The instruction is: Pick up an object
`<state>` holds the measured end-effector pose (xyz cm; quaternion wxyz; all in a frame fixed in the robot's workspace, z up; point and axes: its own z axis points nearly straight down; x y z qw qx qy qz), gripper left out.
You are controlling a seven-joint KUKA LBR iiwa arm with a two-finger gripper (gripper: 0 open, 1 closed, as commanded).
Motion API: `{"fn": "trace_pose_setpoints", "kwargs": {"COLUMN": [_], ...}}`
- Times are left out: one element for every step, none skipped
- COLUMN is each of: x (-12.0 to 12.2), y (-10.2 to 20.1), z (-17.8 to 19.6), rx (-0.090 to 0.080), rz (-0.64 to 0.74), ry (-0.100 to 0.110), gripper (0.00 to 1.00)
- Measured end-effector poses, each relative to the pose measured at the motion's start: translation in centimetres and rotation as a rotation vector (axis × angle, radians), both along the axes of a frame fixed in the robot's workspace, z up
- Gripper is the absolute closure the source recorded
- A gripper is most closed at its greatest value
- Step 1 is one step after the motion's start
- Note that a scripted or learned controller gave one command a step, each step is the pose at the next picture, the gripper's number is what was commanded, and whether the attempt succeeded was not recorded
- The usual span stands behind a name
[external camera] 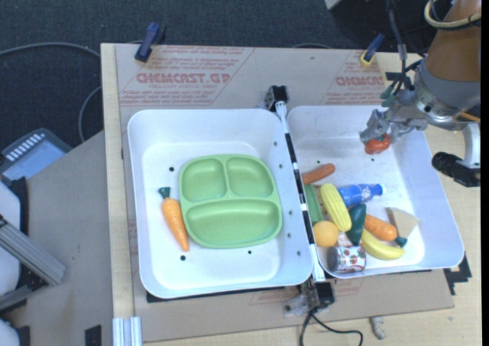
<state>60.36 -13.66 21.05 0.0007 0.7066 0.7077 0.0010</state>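
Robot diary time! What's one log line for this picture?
gripper: above right bin, small red object at fingertips | grasp: unclear | carrot beside green plate, left bin

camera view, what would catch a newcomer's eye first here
The green divided plate in the left bin stands out most, with a toy carrot lying beside it on its left. Next comes the bright heap of toy food in the right bin: a corn cob, a banana, a blue bottle. At that bin's far side, the tool hangs with something small and red at its tip.
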Motion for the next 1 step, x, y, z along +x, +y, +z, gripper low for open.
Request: {"fn": "trace_pose_setpoints", "kwargs": {"x": [-2.94], "y": [6.47], "z": [3.08], "rx": [0.001], "rz": [0.000], "ry": [0.004], "gripper": [1.00]}}
